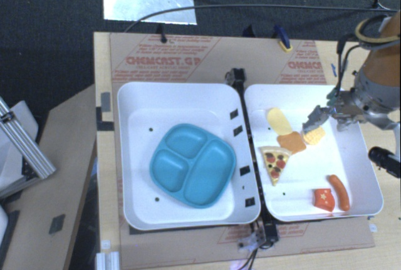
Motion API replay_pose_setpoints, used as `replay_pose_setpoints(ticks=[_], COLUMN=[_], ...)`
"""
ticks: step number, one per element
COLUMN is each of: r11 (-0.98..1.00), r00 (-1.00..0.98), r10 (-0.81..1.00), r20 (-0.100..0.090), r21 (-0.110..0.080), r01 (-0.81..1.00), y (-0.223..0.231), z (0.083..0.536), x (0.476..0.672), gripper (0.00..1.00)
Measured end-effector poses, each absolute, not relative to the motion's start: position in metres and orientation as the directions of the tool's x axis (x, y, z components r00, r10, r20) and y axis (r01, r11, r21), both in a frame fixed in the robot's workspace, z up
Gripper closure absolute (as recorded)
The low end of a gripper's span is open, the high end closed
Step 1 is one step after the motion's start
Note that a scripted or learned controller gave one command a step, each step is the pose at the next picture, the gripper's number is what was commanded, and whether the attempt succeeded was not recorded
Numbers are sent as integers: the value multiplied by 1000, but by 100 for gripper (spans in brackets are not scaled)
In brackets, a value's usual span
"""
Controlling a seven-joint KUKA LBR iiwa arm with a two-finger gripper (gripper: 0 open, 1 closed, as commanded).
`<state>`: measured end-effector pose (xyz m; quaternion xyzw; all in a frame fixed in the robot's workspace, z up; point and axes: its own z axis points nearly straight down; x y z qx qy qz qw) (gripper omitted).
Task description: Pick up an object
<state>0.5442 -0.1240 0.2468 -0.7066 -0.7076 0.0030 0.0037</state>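
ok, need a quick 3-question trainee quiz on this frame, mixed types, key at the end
1. True or false: the blue divided plate lies in the left bin.
2. Multiple choice: which item lies nearest the tool? A) hot dog B) corn cob C) pizza slice
3. Fill in: the small red item sits right next to the ____, near the front of the right bin.

Key: 1 true. 2 B. 3 hot dog.
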Motion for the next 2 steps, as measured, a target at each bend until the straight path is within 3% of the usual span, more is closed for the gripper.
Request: replay_pose_setpoints(ticks=[1, 2], r11=[4, 2], r00=[-4, -2], r10=[1000, 1000], r20=[0, 0], r21=[1, -2], r01=[1000, 1000], y=[-124, -129], z=[252, 206], x=[546, 553], gripper=[0, 0])
